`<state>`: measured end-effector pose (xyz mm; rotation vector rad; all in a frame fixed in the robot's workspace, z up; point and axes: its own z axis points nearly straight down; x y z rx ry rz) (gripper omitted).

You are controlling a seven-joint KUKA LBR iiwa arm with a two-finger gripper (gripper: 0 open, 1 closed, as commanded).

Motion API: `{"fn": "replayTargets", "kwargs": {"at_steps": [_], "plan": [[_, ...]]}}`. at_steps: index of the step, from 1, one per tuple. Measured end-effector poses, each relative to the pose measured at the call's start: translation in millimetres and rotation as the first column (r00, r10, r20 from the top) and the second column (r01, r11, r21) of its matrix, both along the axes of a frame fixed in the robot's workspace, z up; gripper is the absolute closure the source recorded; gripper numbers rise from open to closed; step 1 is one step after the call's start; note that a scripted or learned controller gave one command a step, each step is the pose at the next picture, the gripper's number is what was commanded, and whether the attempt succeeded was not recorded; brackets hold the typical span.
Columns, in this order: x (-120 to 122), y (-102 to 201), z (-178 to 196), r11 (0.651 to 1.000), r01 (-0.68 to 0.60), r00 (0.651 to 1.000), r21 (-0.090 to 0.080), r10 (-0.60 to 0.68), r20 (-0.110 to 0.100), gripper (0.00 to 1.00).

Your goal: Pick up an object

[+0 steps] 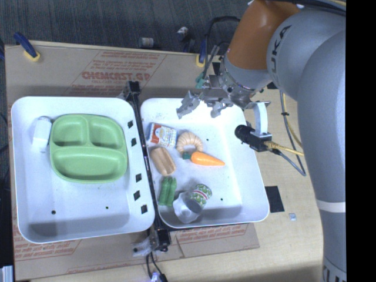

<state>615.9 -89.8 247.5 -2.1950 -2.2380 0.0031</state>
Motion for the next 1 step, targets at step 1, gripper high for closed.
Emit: {"fn": "replayTargets", "kwargs": {"at_steps": [1], "plan": [[0.5,0.4,10.3,1.000,-0.003,1.000,0.001,0.003,0.001,1.00]]}}
